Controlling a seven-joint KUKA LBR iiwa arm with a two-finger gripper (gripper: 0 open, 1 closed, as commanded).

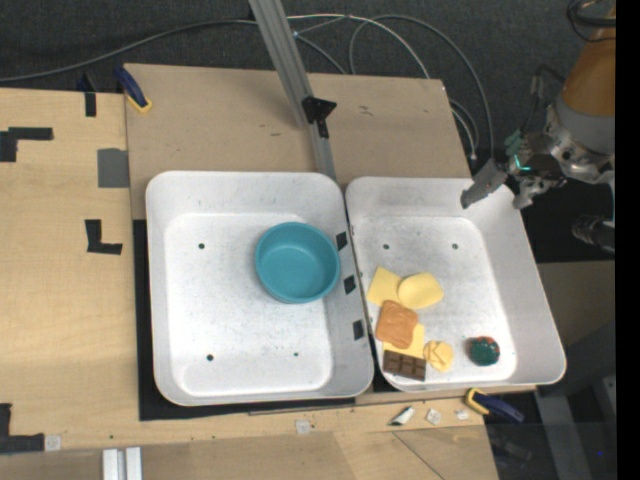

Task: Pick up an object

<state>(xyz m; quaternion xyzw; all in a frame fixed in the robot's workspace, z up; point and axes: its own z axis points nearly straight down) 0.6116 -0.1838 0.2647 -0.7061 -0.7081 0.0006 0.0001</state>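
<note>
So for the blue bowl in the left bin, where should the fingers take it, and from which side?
Probably the rim. The blue bowl sits upright, mouth up, alone in the left bin, too wide to span. Come straight down with one finger inside and one outside the wall; its right edge is nearest the gripper, which is over the right bin's far corner.

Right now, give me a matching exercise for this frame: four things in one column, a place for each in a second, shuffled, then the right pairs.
Things:
1. blue bowl
2. dark green round object
3. brown chocolate-like block
4. end effector

Places:
A. over the top right corner of the right bin
B. near the front right corner of the right bin
C. in the left bin, toward its right side
D. at the front of the right bin, left of the small yellow piece

Pairs: 1-C, 2-B, 3-D, 4-A
</note>
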